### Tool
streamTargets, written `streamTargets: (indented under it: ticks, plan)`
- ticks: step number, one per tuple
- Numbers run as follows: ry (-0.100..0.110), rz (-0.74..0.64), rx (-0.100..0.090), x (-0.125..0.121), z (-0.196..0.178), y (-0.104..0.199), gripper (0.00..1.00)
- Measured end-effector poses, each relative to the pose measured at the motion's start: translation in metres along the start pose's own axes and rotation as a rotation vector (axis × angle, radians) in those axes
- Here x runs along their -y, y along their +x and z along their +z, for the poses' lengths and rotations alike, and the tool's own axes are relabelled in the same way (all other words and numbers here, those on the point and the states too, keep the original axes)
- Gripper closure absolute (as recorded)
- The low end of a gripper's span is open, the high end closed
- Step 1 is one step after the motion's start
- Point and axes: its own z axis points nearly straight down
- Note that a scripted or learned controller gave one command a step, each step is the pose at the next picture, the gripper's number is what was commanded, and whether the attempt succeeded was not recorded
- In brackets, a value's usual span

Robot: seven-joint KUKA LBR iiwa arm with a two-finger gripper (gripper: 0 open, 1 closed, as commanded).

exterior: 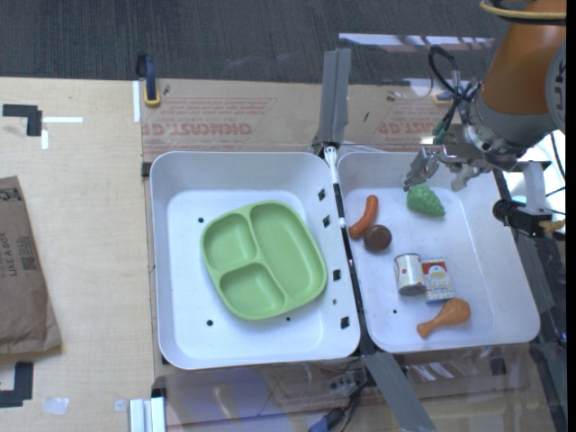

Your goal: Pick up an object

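The right bin (504, 268) holds several small items. A green bumpy toy (427, 202) lies near its back wall. An orange sausage (364, 216) and a brown ball (378, 238) sit by the left wall. A small can (409, 274) lies beside a red-and-white box (437, 280), and an orange drumstick (445, 318) rests near the front. My gripper (440, 175) hangs at the back of this bin, just above and behind the green toy. Its fingers (418, 173) are spread open with nothing between them.
The left bin (171, 241) carries a light green divided plate (263, 259). A grey divider bar (335, 106) runs behind the seam between the bins. A brown paper bag (22, 268) lies on the bench at far left.
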Motion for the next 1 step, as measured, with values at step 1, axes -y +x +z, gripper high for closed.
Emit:
streamTargets:
  ticks: [1]
  plan:
    - [0.000, 0.140, 0.000, -0.0213, 0.0553, -0.0425, 0.00]
